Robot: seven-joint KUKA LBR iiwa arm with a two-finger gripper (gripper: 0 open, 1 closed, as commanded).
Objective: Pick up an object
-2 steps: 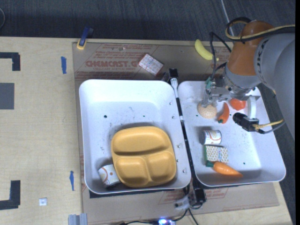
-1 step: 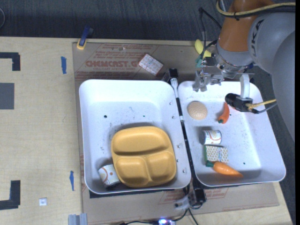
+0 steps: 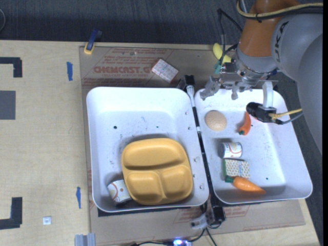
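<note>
My gripper point(image 3: 221, 91) hangs over the far end of the right bin point(image 3: 287, 152), its two metal fingers spread apart with nothing between them. Just below it lies a tan egg-shaped ball point(image 3: 216, 120). To the ball's right is a small orange-red piece point(image 3: 246, 124). Nearer the front sit a small white can point(image 3: 232, 148), a patterned box point(image 3: 237, 167) and an orange carrot point(image 3: 248, 185). The left bin point(image 3: 102, 117) holds a yellow divided tray point(image 3: 156, 169) and a small white cup with red marks point(image 3: 118, 190).
A black part with a yellow cable point(image 3: 261, 110) sticks out below the wrist over the right bin. Behind the bins, a small printed card point(image 3: 165, 69) lies on the cardboard sheet point(image 3: 128, 65). A blue clamp point(image 3: 92, 41) sits at the sheet's back left corner.
</note>
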